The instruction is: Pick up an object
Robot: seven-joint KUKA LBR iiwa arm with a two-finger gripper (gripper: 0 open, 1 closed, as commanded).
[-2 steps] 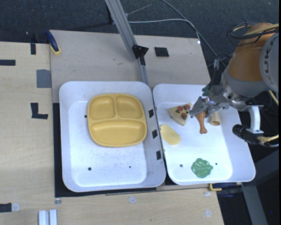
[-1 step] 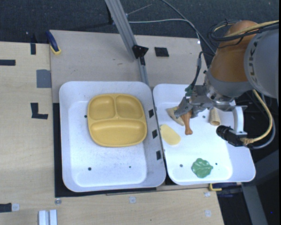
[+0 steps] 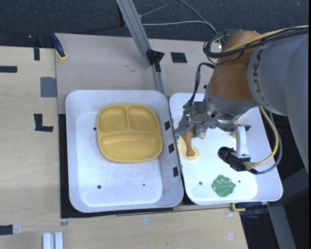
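Left bin (image 3: 83, 191): held one yellow divided plate (image 3: 129, 133) with three compartments, lying flat in the upper half of the bin. Nothing lay on it. A few dark specks showed on the bin floor below it.

Right bin (image 3: 264, 191): held two loose items. A small tan and yellow object (image 3: 188, 147), a narrow brownish stem running down into a pale yellow rounded end, lay close to the bin's left wall; I could not name it more exactly. A small green crumpled object (image 3: 223, 185) lay near the front edge, well apart from the first.

Gripper (image 3: 197, 130): sat directly over the upper end of the tan and yellow object, and the stem appeared to meet the gripper body. Whether the jaws were open, closed or gripping could not be told; the wrist housing and orange band hid them. No grasp could be confirmed.

Judgement: the step in hand looked like a grasp attempt on the tan and yellow object, task not yet shown done.

Notes for doing it well:
- The stem is thin, so close across its narrow width, not along it.
- The bin wall is just beside it; keep clearance on that side.
- Lift straight up and confirm the object rises.
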